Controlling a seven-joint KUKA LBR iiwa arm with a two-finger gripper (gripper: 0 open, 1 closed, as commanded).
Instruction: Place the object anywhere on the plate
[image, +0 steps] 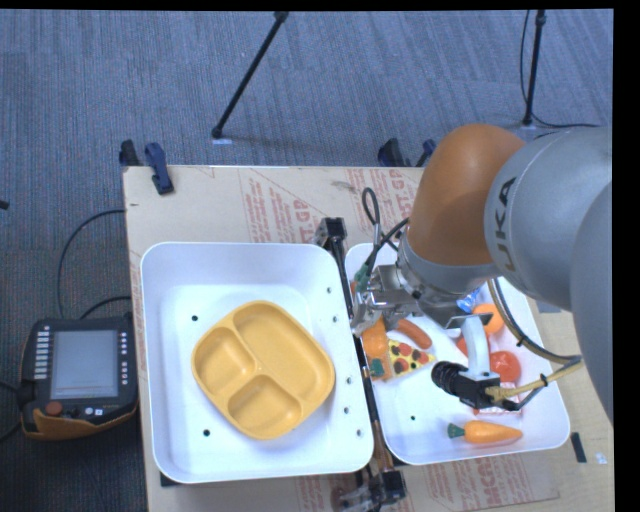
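Observation:
A yellow plate (262, 368) with three compartments lies in the left white bin (165, 300). My gripper (372, 303) is low over the right bin (430, 445), close to its left wall. Just below the gripper sits a small orange toy piece (375, 343), and I cannot tell whether the two touch. A toy pizza slice (406, 356) and a red sausage (414, 332) lie right beside it. The arm's grey and orange wrist hides the back of the right bin.
The right bin also holds a carrot (485, 433) near the front, a red tomato (504, 365), an orange ball (488, 319) and a blue piece (470, 300). A pendant (80, 372) lies on the floor to the left.

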